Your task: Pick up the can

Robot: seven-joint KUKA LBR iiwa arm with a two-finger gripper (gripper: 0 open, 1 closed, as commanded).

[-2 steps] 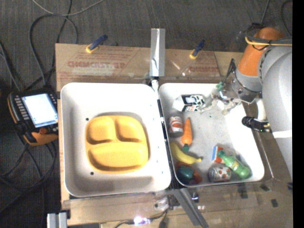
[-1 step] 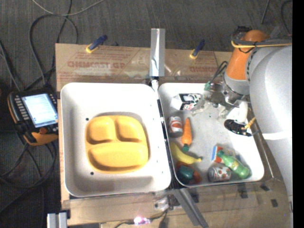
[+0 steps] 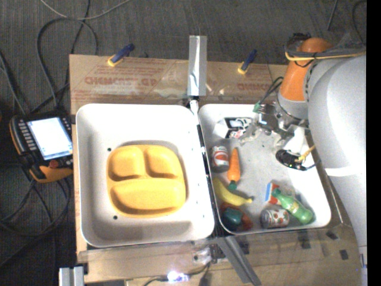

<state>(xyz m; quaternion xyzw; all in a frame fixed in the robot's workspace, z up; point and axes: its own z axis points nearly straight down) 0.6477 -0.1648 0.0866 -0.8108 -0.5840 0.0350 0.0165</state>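
From above, the claw (image 3: 271, 124) hangs low over the far end of the right bin (image 3: 321, 186); whether it is parted or closed I cannot tell. The can (image 3: 220, 157) lies to the claw's left and a little nearer the camera, against that bin's left wall, just beside the carrot (image 3: 234, 165). Further left, the other bin (image 3: 89, 159) holds a yellow tray (image 3: 146, 180).

Red print on cardboard sheet (image 3: 143, 79) behind bins, left of gripper (image 3: 271, 124), too blurred to read; no other legible text
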